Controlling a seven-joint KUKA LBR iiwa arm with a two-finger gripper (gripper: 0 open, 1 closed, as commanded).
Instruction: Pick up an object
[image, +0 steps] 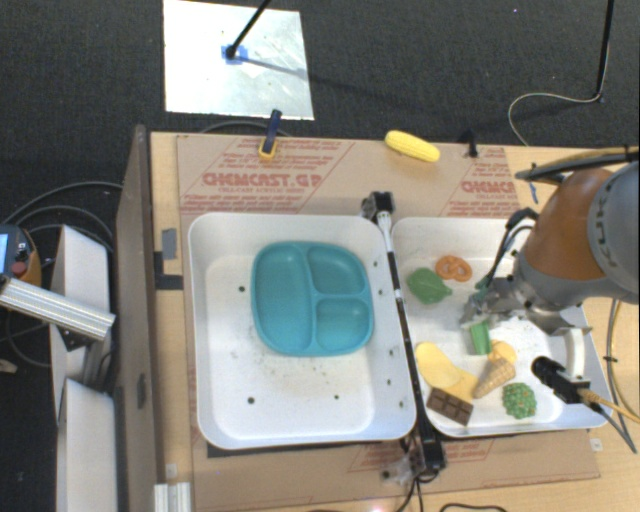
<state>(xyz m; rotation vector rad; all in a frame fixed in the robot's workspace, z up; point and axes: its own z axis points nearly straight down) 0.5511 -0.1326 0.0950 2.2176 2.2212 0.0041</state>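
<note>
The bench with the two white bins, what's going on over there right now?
A grey and orange robot arm reaches in from the right over the right bin, its tool low among toy foods, just above a small green block. Nearby lie a green leaf, an orange pretzel, a yellow piece, an ice cream cone, a chocolate bar and broccoli. The left bin holds a teal divided plate. Nothing looks lifted yet.

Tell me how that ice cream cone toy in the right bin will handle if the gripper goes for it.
The ice cream cone lies on its side, so a push would probably roll it in an arc. Its taper may slip from the fingers. It touches the yellow piece, which would likely shift too.
</note>
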